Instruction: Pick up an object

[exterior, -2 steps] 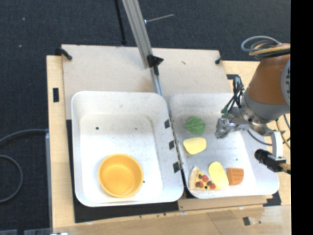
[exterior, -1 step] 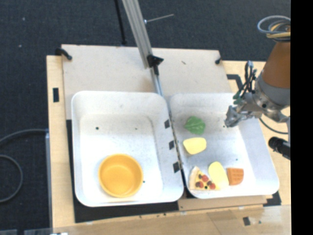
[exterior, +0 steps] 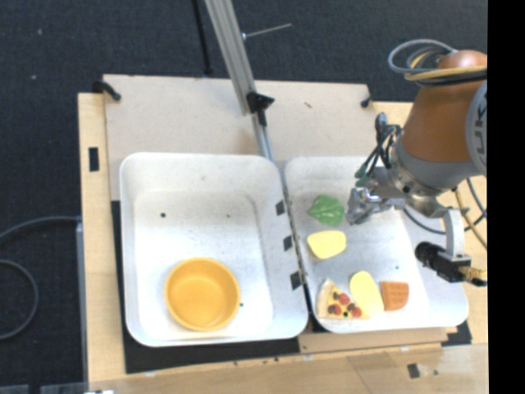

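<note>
With my gripper (exterior: 358, 206) low beside the green leaf (exterior: 326, 210), fingers unreadable to me, I risk nudging it toward the yellow piece (exterior: 326, 244) instead of catching it.

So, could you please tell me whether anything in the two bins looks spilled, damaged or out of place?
Nothing stands out: the round yellow bowl sits upright in the left white bin, and the small toy pieces lie inside the right white bin.

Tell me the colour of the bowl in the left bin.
The bowl is yellow-orange, plain and unpatterned, best seen in the camera view.
</note>
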`<state>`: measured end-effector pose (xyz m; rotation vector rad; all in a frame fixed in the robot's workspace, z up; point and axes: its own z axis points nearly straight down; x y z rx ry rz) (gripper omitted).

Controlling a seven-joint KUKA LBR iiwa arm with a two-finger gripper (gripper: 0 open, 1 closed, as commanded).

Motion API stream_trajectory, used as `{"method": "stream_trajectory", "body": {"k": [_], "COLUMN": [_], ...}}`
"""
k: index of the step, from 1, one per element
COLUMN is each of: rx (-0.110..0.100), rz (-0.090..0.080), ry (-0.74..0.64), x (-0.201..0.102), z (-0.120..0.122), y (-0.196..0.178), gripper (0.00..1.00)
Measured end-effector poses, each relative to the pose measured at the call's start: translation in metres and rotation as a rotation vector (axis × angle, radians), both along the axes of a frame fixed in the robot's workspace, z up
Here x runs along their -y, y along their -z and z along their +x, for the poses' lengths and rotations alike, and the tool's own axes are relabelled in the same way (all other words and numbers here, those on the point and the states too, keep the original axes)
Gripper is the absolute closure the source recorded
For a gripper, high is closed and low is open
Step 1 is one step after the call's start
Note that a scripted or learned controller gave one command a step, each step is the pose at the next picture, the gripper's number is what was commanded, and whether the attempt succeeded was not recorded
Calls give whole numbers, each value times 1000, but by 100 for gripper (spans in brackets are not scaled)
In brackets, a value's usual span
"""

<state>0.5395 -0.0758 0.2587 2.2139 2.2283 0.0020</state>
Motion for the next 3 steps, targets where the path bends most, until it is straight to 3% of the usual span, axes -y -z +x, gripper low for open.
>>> {"method": "stream_trajectory", "body": {"k": [3], "rx": [-3], "rz": [0], "ry": [0], "x": [-149], "z": [-28], "y": [5], "gripper": [100]}}
